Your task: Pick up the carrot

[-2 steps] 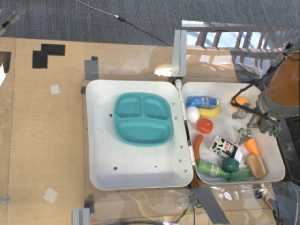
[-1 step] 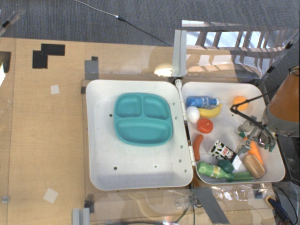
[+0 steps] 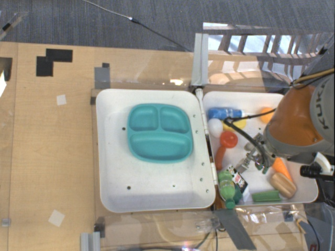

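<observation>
The wooden table point(image 3: 47, 156) carries two shallow white bins side by side. The left bin point(image 3: 120, 192) holds a teal divided plate point(image 3: 159, 132), three compartments, lying flat near the bin's far half. The right bin point(image 3: 309, 192) is crowded, and the grey arm with its orange band point(image 3: 296, 116) reaches over it from the right, covering much of the far right corner. The hand point(image 3: 256, 158) hangs low over the middle of that bin, a tangle of metal and black cable; from here I cannot tell how far its fingers are parted, and I see nothing clearly between them.

The carrot point(image 3: 281, 166) lies just right of the hand, mostly tucked under the arm, its orange end poking out above a tan bread roll point(image 3: 282, 184). Along the bin's left side sit a blue bottle point(image 3: 224, 113), a white egg-like ball point(image 3: 215, 126) and a red-orange scoop-shaped toy point(image 3: 225, 143) below it. Near the front edge are a green bottle point(image 3: 228, 184), a small dark card point(image 3: 239, 180) beside it, and a flat green block point(image 3: 266, 196). A bit of yellow point(image 3: 236, 123) shows just past the blue bottle.
</observation>
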`<action>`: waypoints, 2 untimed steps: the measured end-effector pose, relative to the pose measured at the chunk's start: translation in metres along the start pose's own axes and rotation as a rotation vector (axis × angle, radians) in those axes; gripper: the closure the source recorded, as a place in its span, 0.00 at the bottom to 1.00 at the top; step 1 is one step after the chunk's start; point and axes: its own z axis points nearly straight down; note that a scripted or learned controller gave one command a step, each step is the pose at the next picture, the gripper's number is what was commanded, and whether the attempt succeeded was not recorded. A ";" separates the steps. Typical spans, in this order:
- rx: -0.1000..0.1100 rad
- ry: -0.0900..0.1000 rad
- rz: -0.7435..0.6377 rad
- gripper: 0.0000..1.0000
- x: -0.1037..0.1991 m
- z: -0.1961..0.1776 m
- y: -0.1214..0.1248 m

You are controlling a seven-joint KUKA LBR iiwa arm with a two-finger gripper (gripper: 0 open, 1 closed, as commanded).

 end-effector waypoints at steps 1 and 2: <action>0.006 0.035 -0.020 0.00 -0.082 -0.031 -0.063; 0.002 0.037 -0.149 0.00 -0.090 0.010 -0.056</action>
